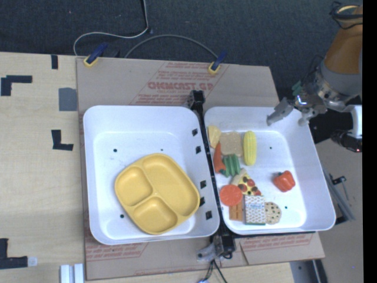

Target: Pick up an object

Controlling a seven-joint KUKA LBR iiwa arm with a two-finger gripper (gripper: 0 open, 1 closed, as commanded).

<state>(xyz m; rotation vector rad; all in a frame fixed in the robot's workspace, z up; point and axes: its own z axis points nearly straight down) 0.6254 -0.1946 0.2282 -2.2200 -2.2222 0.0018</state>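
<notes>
The pale wooden counter carries a cardboard sheet under two white bins. The hand hovers spread wide over the right bin's far rim; the corn cob lies inside it. Dark carpet lies beyond.

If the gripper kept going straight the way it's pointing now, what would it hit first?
The gripper points leftward and down from the right bin's upper right rim. Going straight on, it would probably meet the corn cob first, though depth is hard to judge from this slanted view.
</notes>
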